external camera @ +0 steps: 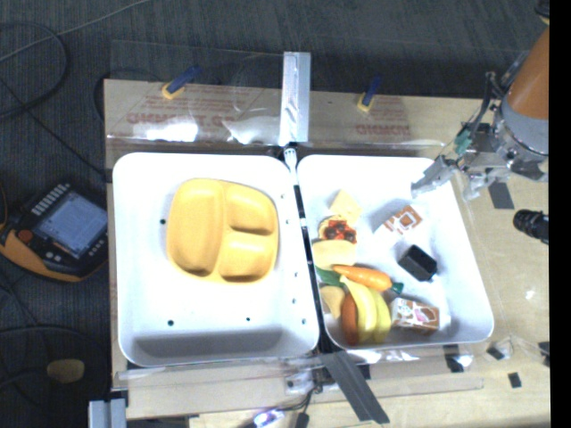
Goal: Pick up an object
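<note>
On the floor to the far left lies a handheld control pad [61, 230] with a dark screen and an orange edge, well apart from the bench [500, 266]. The left bin [134, 266] holds one thing, a yellow divided tray [221, 230], lying a little above the bin's middle. Behind the bins, a sheet of clear plastic [223, 119] is clipped to a board by two small clamps [180, 81], and a metal strip [295, 96] stands upright where the two bins meet.

The right bin [464, 275] is crowded along its left side: a pale wedge [346, 208], a small dark-and-red piece [338, 230] just below it, then an orange carrot [364, 276] lying across a bunch of yellow bananas [375, 310]. Near the bin's middle sit a small white and orange carton [402, 219] and, below it, a black block [417, 262]. A printed packet [416, 315] lies just beside the bananas near the front wall.

At the right, the jaws [433, 178] hang over the bin's back right corner, above and apart from the carton, with nothing seen between them; whether they are released or clenched cannot be told from this angle. The orange band [538, 74] of the arm shows at the upper right edge.
</note>
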You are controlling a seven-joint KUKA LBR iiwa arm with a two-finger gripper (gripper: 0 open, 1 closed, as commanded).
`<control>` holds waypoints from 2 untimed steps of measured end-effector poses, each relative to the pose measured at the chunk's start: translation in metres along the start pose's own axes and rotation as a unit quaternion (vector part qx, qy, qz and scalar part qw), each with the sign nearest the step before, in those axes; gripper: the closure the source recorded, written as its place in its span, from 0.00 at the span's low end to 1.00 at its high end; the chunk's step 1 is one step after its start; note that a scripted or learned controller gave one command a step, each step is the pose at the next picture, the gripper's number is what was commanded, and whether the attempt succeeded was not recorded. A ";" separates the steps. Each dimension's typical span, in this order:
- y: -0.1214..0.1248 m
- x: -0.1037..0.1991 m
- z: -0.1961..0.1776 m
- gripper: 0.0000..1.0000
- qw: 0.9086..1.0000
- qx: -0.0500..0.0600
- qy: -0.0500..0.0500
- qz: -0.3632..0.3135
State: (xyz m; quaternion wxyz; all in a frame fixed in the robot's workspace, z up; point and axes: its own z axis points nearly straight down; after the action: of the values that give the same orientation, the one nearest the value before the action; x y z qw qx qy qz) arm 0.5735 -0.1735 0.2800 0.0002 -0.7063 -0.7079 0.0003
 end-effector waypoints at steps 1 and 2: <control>-0.020 0.010 -0.042 0.00 0.996 -0.001 -0.002 -0.088; 0.033 0.018 0.103 0.00 0.995 0.000 0.000 -0.100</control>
State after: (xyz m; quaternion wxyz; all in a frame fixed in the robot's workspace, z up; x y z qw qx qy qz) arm 0.6059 -0.1560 0.1766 -0.0001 -0.6321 -0.7749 0.0005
